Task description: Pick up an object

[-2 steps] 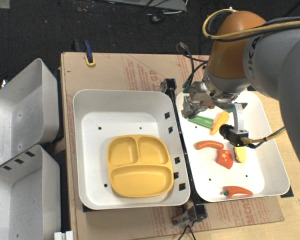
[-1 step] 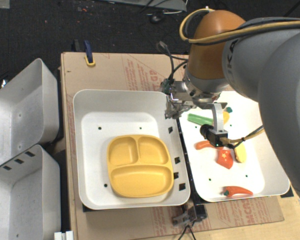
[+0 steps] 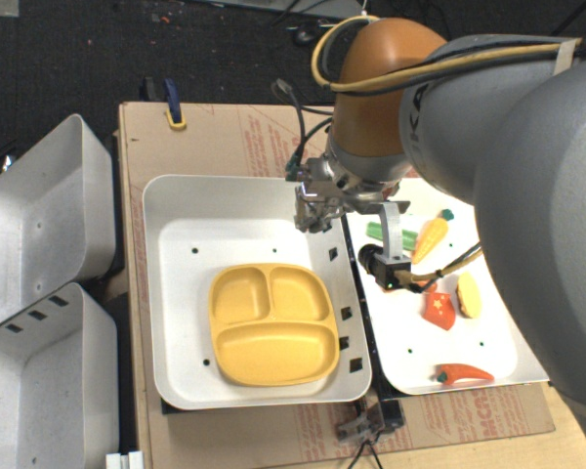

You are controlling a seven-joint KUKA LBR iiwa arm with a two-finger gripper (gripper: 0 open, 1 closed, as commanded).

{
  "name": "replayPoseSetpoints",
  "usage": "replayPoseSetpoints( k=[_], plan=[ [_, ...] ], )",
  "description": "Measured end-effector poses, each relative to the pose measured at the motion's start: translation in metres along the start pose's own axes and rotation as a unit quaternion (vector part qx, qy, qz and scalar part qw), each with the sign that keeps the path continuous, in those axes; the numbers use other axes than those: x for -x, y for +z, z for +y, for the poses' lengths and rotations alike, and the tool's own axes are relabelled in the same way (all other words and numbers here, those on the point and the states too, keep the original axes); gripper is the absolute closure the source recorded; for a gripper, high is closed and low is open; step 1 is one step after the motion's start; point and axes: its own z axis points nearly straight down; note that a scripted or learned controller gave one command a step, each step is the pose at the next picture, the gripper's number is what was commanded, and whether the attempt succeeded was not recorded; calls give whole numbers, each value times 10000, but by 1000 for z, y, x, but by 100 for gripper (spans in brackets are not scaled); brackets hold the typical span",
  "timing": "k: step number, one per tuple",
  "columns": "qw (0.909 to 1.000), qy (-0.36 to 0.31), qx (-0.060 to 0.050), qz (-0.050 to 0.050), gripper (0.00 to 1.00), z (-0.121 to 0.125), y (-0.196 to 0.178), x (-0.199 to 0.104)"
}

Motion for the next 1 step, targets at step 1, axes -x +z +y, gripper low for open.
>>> replayPoseSetpoints(
  k=[1],
  plan=[
    [10000, 22, -4, -5, 0, 0, 0, 3]
  ],
)
